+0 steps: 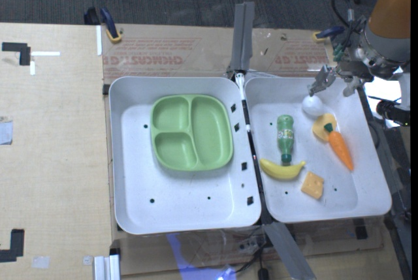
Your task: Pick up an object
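Right bin holds six items. White egg-like object lies toward 1 o'clock of the bin floor, just below the gripper. Gripper hangs at the bin's 1 o'clock corner, fingers spread apart, nothing between them; one fingertip close above the white object, contact not clear. Carrot at 3 o'clock, tilted, leafy end touching a yellow wedge beside it. Green bottle near bin centre, cap pointing to 6 o'clock. Banana just under the bottle, at 7 o'clock. Cracker-like square at 5 o'clock, near banana's tip. Left bin carries a green divided plate, three compartments.
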Robot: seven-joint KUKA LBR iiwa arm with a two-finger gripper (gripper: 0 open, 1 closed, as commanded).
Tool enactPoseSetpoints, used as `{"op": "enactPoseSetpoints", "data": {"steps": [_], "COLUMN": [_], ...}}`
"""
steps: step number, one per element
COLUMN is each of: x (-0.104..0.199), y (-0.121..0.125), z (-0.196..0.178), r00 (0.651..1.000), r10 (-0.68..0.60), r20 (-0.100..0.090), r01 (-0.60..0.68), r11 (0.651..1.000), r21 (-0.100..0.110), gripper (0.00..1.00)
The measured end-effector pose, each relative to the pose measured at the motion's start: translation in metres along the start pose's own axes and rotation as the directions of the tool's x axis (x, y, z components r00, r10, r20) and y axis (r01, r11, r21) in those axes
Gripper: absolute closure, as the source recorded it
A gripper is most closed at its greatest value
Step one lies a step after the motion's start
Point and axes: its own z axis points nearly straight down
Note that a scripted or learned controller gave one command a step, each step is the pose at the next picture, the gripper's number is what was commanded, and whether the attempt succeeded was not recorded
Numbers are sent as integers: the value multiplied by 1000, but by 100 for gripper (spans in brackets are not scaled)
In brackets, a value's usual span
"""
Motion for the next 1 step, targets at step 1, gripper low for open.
{"op": "enactPoseSetpoints", "data": {"steps": [1], "x": [4], "y": [-31], "z": [124], "r00": [995], "r10": [-99], "r20": [1], "r01": [99], "r11": [995], "r21": [-3], "gripper": [0]}}
